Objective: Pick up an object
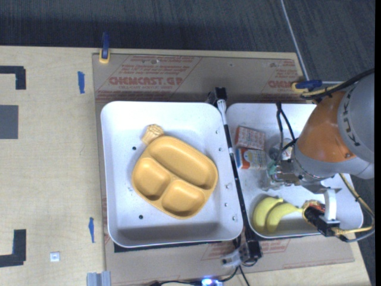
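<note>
While the grey arm (360, 121) with its orange band (324, 139) reaches in from the right edge of the frame, its gripper (278, 173) hangs over the middle of the right bin (259, 117). The wrist above covers it, so I cannot tell whether it is open or closed. The things to be picked lie around it. A red-and-white printed packet (250, 137) sits in the upper left part of that bin. A smaller packet with orange and blue print (253, 158) lies just below it in the frame and just left of the gripper; whether the two packets touch is unclear. A bunch of yellow bananas (271, 213) lies along the bin's lower edge, below the gripper and near it. The left bin (119, 159), side by side with the right one, holds a yellow divided plate (175, 174) with three hollows. The plate is turned at a slant and fills much of the bin's floor, and a small tan knob (153, 132) lies at its upper left corner. Both bins rest on a sheet of cardboard with red lettering (178, 76), which lies on the pale bench (47, 159). A blue clamp (105, 45) grips the cardboard's upper left corner, and another blue clamp (306, 86) sits near its upper right. Short blue tape strips (81, 82) and black marks (15, 76) dot the bench at the left of the frame.
</note>
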`<action>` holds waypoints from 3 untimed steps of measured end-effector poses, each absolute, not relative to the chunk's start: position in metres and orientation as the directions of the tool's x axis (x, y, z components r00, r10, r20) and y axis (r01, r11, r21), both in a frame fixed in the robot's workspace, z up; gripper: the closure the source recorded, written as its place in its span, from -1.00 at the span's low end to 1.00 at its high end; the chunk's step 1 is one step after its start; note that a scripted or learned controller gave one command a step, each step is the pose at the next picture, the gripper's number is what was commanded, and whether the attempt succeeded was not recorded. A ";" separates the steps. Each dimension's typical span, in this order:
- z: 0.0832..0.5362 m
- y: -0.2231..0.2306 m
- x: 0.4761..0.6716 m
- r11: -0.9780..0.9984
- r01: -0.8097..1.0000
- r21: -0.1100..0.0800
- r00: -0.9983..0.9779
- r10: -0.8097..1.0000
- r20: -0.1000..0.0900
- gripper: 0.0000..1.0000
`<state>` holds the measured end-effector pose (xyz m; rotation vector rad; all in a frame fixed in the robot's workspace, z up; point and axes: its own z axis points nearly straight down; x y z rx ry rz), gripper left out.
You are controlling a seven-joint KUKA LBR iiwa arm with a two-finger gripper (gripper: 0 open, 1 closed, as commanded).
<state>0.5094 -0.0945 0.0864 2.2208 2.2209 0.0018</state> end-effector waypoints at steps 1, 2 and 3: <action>0.086 -0.094 0.510 0.001 1.000 0.003 -0.001 1.000 0.000 -1.00; 0.097 -0.094 0.511 0.001 1.000 0.007 -0.001 1.000 -0.001 1.00; 0.097 -0.094 0.511 0.001 1.000 0.007 -0.001 1.000 -0.001 -1.00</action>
